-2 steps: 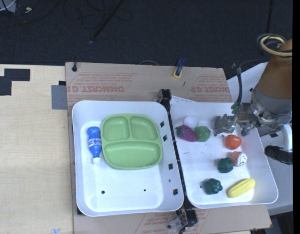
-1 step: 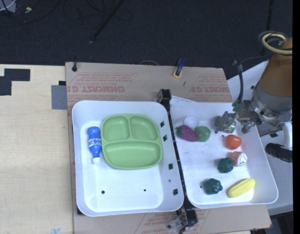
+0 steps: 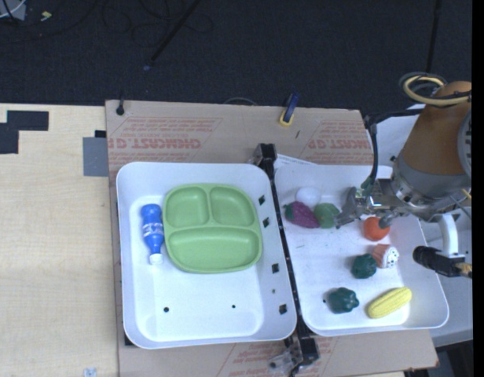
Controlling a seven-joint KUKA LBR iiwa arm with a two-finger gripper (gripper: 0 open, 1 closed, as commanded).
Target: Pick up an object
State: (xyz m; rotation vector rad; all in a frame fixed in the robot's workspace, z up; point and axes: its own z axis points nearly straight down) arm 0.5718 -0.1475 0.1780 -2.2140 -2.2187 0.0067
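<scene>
You're looking at a robotics lab: a grey industrial arm with an orange band (image 3: 438, 144) reaches over two shallow white plastic bins (image 3: 140, 305) clamped on brown cardboard sheets (image 3: 187, 136), a pale wooden tabletop (image 3: 45, 250) bears black marker patches (image 3: 22, 128), and loose black cables (image 3: 132, 14) trail across the dark carpet behind.

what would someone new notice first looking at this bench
Probably the green divided plate in the left bin, with a blue bottle lying just to its left. Next, the right bin holds a scatter of small toy foods, such as a yellow corn cob near the front and a purple piece at the back. The gripper reaches in over that bin from the right.
</scene>
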